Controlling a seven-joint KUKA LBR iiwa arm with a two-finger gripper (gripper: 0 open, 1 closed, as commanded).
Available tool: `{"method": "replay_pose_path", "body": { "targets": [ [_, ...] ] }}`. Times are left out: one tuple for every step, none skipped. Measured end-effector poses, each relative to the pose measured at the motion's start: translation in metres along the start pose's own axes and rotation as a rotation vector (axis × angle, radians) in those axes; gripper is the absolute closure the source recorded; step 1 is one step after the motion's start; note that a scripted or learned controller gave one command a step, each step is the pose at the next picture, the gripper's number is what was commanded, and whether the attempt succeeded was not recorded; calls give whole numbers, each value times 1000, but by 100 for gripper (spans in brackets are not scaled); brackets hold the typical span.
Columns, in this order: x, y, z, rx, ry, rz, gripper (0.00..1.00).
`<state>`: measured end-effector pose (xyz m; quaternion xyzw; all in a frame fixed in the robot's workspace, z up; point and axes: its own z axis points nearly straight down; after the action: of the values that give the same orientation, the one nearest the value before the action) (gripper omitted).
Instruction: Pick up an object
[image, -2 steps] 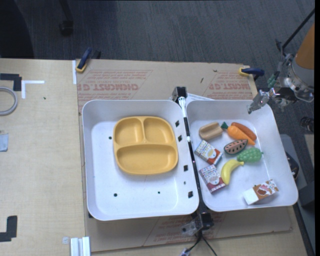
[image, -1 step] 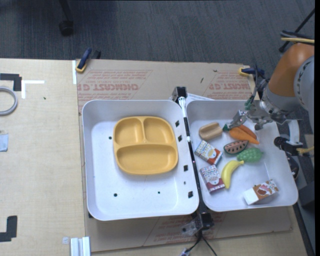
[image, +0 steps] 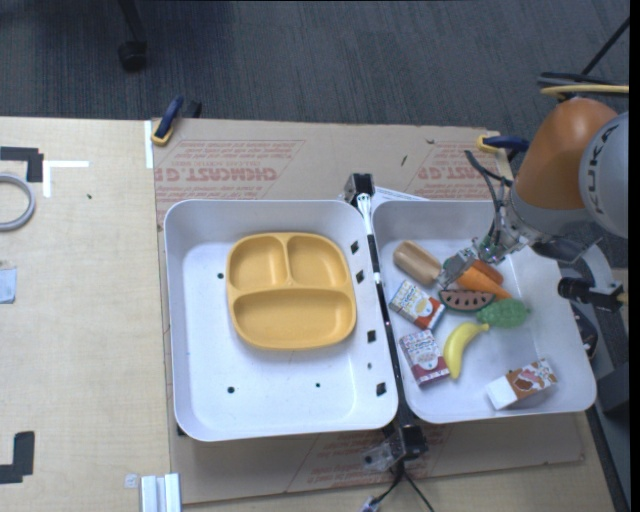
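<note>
Just one fixed cam, mounted above the table (image: 80, 350) and angled down, far enough back to fit both white bins (image: 190, 330); the arm (image: 570, 150) comes in from frame right.

Right bin (image: 560, 400): crowded middle. Bread roll (image: 417, 262), carrot (image: 486, 278), watermelon slice (image: 467, 299), green leaf (image: 505, 313), banana (image: 460, 347) and two small cartons (image: 416, 304) (image: 424, 358) lie close together. Open floor along my near wall, around the boxed carton (image: 524, 384). Left bin (image: 190, 400): yellow plate (image: 291, 290), free margins around it.
</note>
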<state>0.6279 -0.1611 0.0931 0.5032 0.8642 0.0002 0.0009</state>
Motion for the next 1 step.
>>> {"method": "replay_pose_path", "body": {
  "targets": [
    [-1, 0, -10, -2, -3, 3, 100]
  ]
}}
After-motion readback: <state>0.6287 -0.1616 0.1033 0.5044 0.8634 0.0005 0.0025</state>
